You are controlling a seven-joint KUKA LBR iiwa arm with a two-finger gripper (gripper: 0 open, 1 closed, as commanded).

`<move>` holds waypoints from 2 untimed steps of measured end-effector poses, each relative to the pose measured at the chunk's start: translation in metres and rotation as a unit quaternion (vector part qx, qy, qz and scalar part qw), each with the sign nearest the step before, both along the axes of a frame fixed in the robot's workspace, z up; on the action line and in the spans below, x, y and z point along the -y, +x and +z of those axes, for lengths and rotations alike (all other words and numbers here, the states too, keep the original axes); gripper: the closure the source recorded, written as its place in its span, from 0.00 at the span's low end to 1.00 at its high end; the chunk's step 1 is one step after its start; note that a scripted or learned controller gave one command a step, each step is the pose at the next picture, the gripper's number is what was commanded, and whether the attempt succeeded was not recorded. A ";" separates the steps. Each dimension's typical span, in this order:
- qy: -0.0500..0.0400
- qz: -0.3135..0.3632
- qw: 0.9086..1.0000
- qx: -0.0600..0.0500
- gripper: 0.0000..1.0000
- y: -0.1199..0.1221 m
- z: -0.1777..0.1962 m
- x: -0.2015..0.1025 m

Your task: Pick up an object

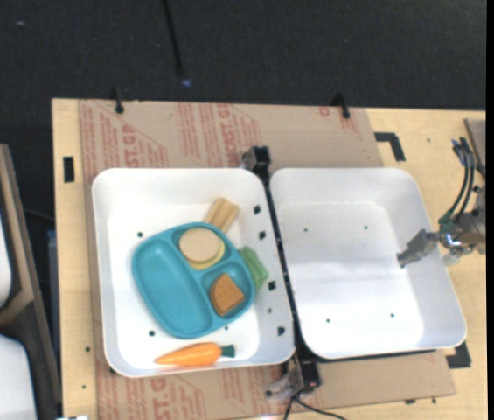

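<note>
A: Objects first. Where are they?

B: All in the left bin (pixel 107 234). Blue divided tray (pixel 177 296) sits mid-bin, tilted diagonally. Round tan cookie-like disc (pixel 202 246) in its far compartment, orange-brown waffle-textured square (pixel 227 294) in the right compartment, the long left compartment bare.

A: Outside the tray?

B: Toy carrot (pixel 196 354) lies flat along the near wall, green top pointing right, apart from the tray. Tan wooden piece (pixel 222 212) at the tray's far edge, touching or partly under it, can't say which. Green item (pixel 256 267) pokes out along the tray's right side, mostly hidden, type unclear.

A: Right bin?

B: Right bin (pixel 404 191) is white, a few small dark dots on its floor. The two bins touch along a dark middle seam.

A: Arm?

B: Gripper (pixel 417 248) reaches in over the right bin's right rim, grey tip pointing left, above that bin's floor. Well apart from every object. Nothing seen between the jaws; too small and blurred, so can't tell if they're open or closed.

A: Around the bins?

B: Light wooden bench (pixel 80 138), brown cardboard sheet (pixel 185 134) with red print under the bins. Cables (pixel 467 182) hang at the far right by the arm.
</note>
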State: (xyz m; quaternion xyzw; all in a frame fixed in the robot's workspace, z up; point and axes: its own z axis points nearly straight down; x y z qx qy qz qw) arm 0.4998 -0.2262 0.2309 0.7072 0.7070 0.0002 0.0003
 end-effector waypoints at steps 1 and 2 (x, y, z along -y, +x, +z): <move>0.000 0.039 0.999 0.002 0.00 -0.006 0.042 -0.041; 0.000 -0.001 1.000 -0.003 0.00 -0.005 -0.025 -0.013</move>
